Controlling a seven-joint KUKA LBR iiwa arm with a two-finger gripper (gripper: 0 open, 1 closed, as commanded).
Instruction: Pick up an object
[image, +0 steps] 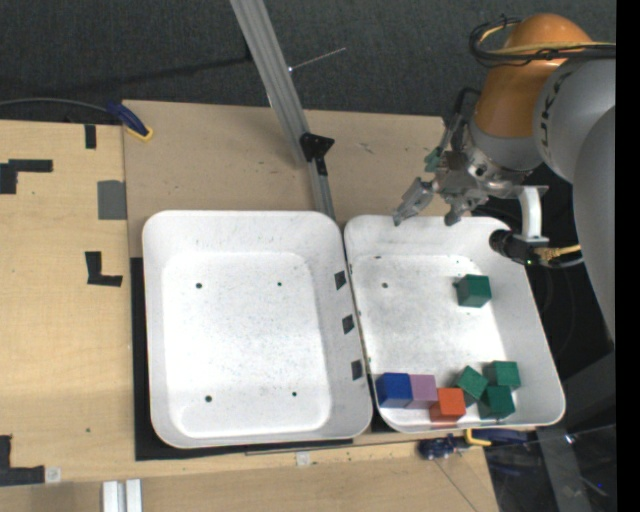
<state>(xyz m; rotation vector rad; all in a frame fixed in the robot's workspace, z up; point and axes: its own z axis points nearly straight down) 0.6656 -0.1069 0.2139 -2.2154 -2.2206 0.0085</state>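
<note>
My gripper (432, 212) hangs over the far rim of the right bin (420, 310), fingers spread open and nothing between them. One green block (473, 291) lies alone in the right bin, below and to the right of the gripper. Along the bin's near edge sit a blue block (394, 389), a lilac block (424, 388), an orange block (450, 402) and three green blocks (491, 385) bunched together.
The left bin (240, 320) lies beside the right one. A slanted metal pole (283, 95) with a black clamp runs down to the gap between the bins. Black tape marks dot the wooden bench at left.
</note>
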